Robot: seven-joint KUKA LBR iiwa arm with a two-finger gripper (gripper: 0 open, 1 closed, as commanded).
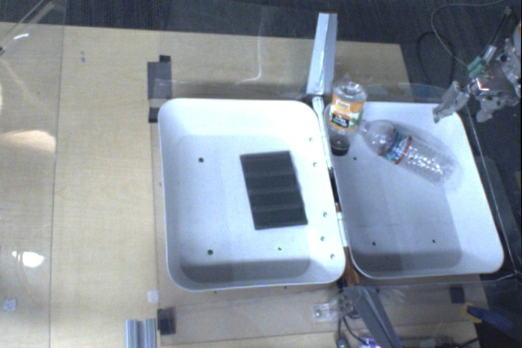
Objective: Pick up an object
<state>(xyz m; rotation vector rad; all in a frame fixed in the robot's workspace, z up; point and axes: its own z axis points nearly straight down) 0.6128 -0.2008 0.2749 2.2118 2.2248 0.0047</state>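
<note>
A clear plastic water bottle [406, 149] with a blue-and-red label lies on its side in the upper part of the right bin [424, 244]. A small bottle [346, 116] with a yellow label and a silver cap stands upright at that bin's upper left corner. A black ribbed rectangular pad [273, 189] lies flat in the middle of the left bin [196, 208]. My gripper [465, 110] hovers over the right bin's upper right rim, up and to the right of the water bottle. It is open, and nothing sits between its fingers.
A grey metal post [322, 53] rises behind the seam between the two bins. Cables [457, 20] hang near the arm at the upper right. A clear plastic sheet [33, 134] covers the wooden bench on the left.
</note>
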